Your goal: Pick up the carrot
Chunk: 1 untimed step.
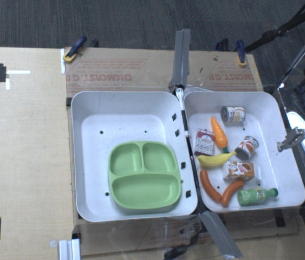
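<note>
Nearest the front rim of the shallow white bin on the view's right (282, 110) lie a green plastic bottle on its side (257, 195) and two orange-red toy sausages (211, 186), and beside them in the other white bin (87, 145) sits a pale green divided plate (144, 175); none of these concern me. A step farther back come a small orange-and-white snack carton (239, 170), a yellow toy banana (215, 159) and a brown-labelled little can (246, 147). At about that depth, over the bin's outer rim, I judge the grey metal piece to be my gripper (296, 138); whether it is released or clenched I cannot tell, and nothing can be seen held in it. Just behind the banana lies the orange tapered toy carrot (219, 132), close beside a red-and-white carton (204, 142) on its inner side, its near end almost touching the banana. From my gripper it lies across the bin toward the centre divider and slightly farther back, with the brown-labelled can between us. Its long axis runs roughly front to back, slanted a little, so I expect to close across its width. Farthest back rests a silver tin with a yellow label (233, 114).
</note>
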Each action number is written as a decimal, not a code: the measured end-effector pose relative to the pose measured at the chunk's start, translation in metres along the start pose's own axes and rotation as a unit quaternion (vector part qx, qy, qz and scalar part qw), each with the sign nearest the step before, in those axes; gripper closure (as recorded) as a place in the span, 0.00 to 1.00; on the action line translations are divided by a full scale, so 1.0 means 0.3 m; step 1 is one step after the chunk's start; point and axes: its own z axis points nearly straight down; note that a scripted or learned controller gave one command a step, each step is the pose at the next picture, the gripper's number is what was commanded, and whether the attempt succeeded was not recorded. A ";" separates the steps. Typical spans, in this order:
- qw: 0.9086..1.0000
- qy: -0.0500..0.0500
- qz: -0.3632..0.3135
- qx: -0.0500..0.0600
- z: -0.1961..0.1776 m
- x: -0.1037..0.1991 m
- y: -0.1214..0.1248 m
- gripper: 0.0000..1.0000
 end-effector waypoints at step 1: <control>0.999 0.000 -0.049 0.000 0.153 0.232 -0.012 0.00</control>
